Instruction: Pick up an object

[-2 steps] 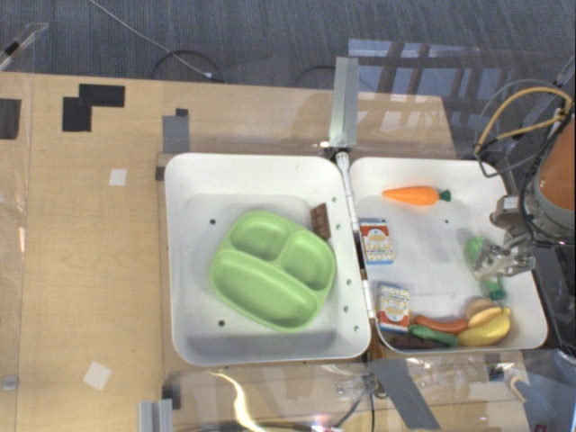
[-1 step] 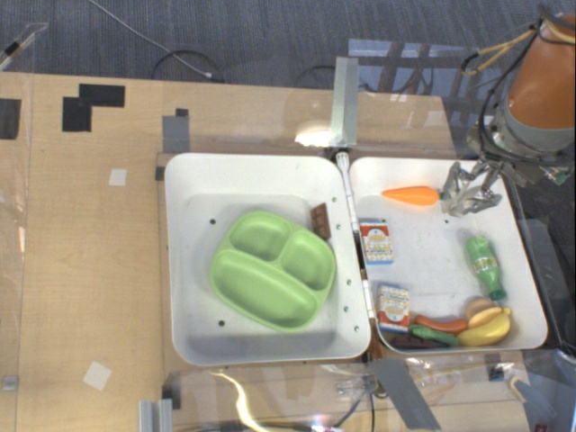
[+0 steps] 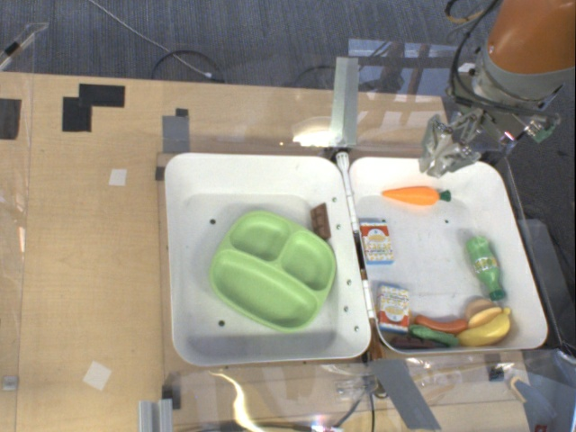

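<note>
Camera view looks down on a pale wooden worktop (image 3: 81,268) bearing two shallow white bins side by side. Left bin (image 3: 193,187) holds a green divided plate (image 3: 273,268), lying near its middle, and a small brown block (image 3: 319,220) leaning at the plate's far right edge by the bin's right wall. Right bin (image 3: 517,241) holds an orange carrot (image 3: 409,196) lying crosswise toward its far side, a small printed box (image 3: 376,242) close to its left wall, and a second printed box (image 3: 393,305) nearer, also at the left. A green bottle (image 3: 484,265) lies along the right side. At the near right corner sit a yellow banana (image 3: 489,328), a tan rounded piece (image 3: 483,310) just beyond it, and a red-orange pepper-like piece (image 3: 436,325) with a dark item (image 3: 416,338) beside it. The grey arm with its orange band (image 3: 533,21) comes in from the upper right, and the gripper (image 3: 443,156) hangs over the far edge of the right bin, just beyond the carrot and apart from it. Its fingers show nothing between them; whether they are spread or closed cannot be told.
</note>
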